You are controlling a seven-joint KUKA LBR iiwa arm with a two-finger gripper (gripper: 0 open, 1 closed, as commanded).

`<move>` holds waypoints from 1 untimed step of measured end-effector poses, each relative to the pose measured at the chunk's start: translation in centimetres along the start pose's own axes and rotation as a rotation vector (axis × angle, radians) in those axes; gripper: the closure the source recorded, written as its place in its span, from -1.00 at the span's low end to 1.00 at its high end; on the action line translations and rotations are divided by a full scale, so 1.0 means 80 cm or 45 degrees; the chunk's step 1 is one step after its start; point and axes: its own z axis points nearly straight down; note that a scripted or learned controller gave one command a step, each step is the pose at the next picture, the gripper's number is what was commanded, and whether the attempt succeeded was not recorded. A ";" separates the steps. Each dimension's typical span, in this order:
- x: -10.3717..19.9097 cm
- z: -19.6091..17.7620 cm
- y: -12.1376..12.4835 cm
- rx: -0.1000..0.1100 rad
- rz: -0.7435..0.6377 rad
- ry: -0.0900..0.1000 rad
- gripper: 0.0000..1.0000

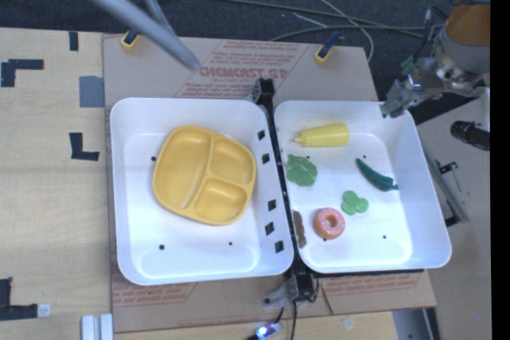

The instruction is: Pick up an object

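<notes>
In the right bin (414,251), five small pieces, none of them gripped. Nearest the far wall, a yellow squeeze bottle (323,136), on its side, nozzle towards the divider. Just below it, close to the divider, a flat green leafy piece (301,170). Towards the right wall, a dark green pepper (376,175), lying at a slant. Nearer the front, a small green floret (355,203) and, just beside it to the left, a pink-iced donut (328,224). Against the divider, left of the donut, a thin brown piece (299,228), too small to identify.

Above the bin's far right corner, the gripper (394,107), well apart from every piece and carrying nothing visible. Open or closed: cannot tell from this angle. Behind it, up and to the right, the grey arm (458,64) with its orange band (472,21).

In the left bin (131,195), a yellow divided plate (205,173), three compartments, near the middle.
</notes>
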 end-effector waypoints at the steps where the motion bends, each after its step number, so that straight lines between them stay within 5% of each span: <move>1: 0.000 -0.046 0.001 0.003 0.000 0.001 1.00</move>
